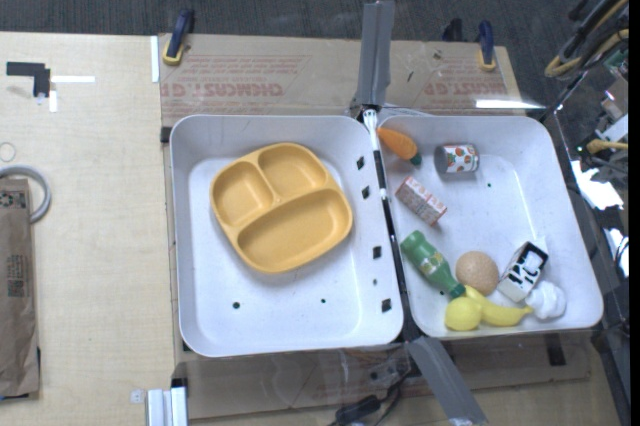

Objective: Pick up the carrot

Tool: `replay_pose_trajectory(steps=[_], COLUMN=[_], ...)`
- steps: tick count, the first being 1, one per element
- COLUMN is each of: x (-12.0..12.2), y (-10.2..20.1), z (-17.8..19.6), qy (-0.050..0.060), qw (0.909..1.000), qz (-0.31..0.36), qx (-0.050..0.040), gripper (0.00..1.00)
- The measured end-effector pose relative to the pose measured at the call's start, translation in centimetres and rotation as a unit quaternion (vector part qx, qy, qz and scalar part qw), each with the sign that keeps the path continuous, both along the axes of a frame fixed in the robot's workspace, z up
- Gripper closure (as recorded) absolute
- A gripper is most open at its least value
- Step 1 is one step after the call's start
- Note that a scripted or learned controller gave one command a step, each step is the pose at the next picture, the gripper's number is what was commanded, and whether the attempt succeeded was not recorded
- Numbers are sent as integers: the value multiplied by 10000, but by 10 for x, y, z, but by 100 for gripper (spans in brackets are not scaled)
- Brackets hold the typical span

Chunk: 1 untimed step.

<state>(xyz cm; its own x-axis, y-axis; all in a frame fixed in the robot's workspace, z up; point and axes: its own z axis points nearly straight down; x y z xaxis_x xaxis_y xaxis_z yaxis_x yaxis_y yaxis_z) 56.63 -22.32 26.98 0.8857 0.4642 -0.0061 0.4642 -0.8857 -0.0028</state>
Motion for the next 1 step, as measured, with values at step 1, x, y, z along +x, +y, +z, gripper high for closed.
replay_pose_trajectory(steps=[1], x=[63], y=[2], z=[-159], qy=[-5], qw=[9977], qz=[-679], qx=[1], gripper=[100])
